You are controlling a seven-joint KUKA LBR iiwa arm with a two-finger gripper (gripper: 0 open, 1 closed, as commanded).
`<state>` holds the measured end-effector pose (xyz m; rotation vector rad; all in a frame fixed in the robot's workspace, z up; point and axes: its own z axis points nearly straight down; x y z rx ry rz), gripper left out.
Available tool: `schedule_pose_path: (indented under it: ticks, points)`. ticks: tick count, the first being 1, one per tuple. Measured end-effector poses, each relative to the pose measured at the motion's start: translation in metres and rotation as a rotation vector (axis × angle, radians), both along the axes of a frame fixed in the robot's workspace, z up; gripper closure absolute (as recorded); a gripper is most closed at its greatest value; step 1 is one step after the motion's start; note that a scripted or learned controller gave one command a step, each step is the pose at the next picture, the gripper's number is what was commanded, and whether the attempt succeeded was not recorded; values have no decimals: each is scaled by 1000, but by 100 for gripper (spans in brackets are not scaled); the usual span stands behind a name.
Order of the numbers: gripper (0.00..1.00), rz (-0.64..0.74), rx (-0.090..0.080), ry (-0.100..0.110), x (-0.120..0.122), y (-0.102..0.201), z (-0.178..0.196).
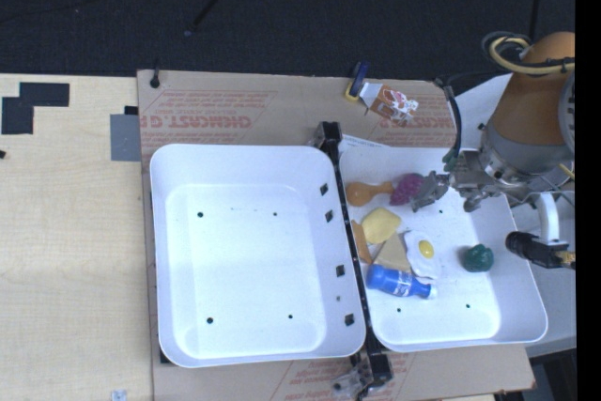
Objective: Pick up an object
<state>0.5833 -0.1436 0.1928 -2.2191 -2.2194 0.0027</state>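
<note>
Clutter fills the left half of the right-hand shallow white plastic bin [488, 319]. A purple bunch of toy grapes [407, 189] lies near the back wall, with an orange spoon-shaped plastic toy [366, 192] just to its left. In front of these sit a pale yellow rounded block [380, 225], a tan wedge-shaped piece [392, 252] and a white fried-egg toy with a yellow yolk [423, 251]. A blue plastic bottle with a white label [398, 282] lies on its side nearest the front. A small dark green rounded object [477, 257] rests apart from the rest, toward the bin's right side.

The grey arm's two-finger gripper [439, 190] hangs over the back of this bin, just right of the grapes and close to touching them. Whether its fingers are spread or closed, I cannot tell, and nothing can be made out between them.

The left-hand white bin [174, 202] lies alongside, joined to the other by a black hinged divider [346, 239]. Both bins rest on a brown cardboard sheet [235, 108] bearing reversed red printing that cannot be read with confidence. A small snack packet with red markings [390, 103] lies on the cardboard behind the right bin, its lettering too small to read.

Bare floor shows in the right bin's front right area, between the green object and the front rim.
</note>
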Motion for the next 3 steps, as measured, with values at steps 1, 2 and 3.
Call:
schedule_pose_path:
  ticks: [1, 2, 3]
  points:
    - [0, 4, -2, -1, 62, -16, -95]
    - [0, 2, -6, 2, 60, 20, -105]
    - [0, -4, -4, 1, 59, 57, -105]
